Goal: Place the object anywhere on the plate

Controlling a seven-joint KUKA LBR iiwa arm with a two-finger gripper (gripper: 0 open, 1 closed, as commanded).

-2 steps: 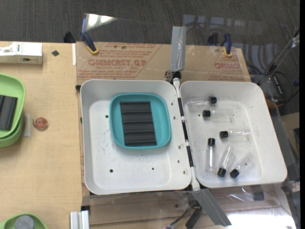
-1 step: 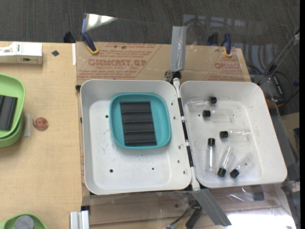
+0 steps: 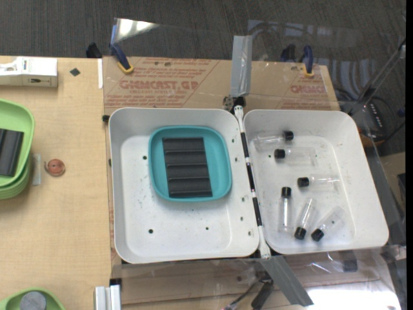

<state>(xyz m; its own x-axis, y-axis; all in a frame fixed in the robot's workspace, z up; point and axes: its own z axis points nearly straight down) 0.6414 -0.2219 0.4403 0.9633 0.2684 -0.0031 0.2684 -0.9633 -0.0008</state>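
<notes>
Nearest the camera, a strip of wooden table (image 3: 51,237) with a pale, fine grain runs along the left, bearing a small round reddish disc (image 3: 55,167) and the rim of a lime-green plastic tray (image 3: 16,150) at the left edge. Two shallow white bins with rounded corners sit side by side, their inner rims touching. The right bin (image 3: 361,173) holds six clear cylindrical vials with black caps: two lie close together at its near edge (image 3: 308,228), one just left of them (image 3: 285,205), one at mid-bin (image 3: 316,183), and two toward the far-left corner (image 3: 282,145). The left bin (image 3: 129,225), matte and lightly scuffed, holds a teal plate (image 3: 191,163), a rounded square with a raised rim, carrying a dark ribbed rectangular insert (image 3: 188,167). Beyond both bins lies a flat sheet of brown printed cardboard (image 3: 168,79), held by clamps (image 3: 120,59). The arm and its fingers are outside the camera view, so their state cannot be told.
</notes>
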